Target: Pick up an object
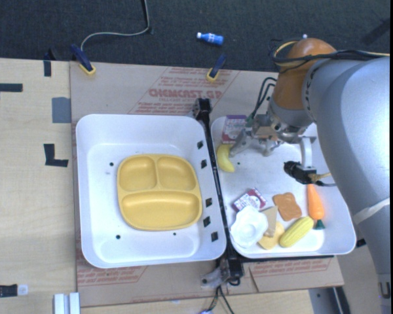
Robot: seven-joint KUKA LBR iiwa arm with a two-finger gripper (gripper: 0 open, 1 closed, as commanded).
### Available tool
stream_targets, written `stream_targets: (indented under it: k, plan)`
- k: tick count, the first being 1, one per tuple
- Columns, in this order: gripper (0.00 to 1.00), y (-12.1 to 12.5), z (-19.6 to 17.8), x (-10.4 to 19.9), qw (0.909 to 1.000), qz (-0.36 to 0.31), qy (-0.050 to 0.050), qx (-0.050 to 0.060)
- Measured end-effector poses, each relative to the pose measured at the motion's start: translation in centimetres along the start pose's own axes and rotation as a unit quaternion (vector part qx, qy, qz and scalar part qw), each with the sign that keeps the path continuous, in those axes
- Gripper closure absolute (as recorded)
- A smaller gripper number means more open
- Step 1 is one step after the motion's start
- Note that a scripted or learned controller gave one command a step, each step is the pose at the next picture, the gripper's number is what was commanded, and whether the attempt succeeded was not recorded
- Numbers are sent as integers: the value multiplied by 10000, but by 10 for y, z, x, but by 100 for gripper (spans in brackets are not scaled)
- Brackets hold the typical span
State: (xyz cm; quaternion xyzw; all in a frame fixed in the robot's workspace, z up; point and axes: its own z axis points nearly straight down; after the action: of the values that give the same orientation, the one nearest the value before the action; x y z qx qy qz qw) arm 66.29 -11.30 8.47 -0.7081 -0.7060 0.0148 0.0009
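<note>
One small yellow toy banana lies against the near-left wall of the right-hand shallow white bin, just beside the gripper and a little below and to the view's left of it, with nothing visibly gripped. Whether the gripper is released or clenched cannot be told from this angle, since the grey wrist above covers much of it. A purple-and-white flat packet at the bin's far end is partly hidden behind the gripper. Towards the near end of the same bin sit a red-and-white packet, a white rounded piece, a pale yellow wedge, a brown toast slice, an orange toy carrot and a yellow corn cob. The left-hand white bin holds a yellow divided plastic plate.
</note>
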Motion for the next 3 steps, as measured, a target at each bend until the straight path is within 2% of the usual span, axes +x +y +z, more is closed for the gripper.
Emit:
stream_targets:
  k: [3]
  plan:
    - [0, 0, 0, 3, 10000, 9, -14, 0]
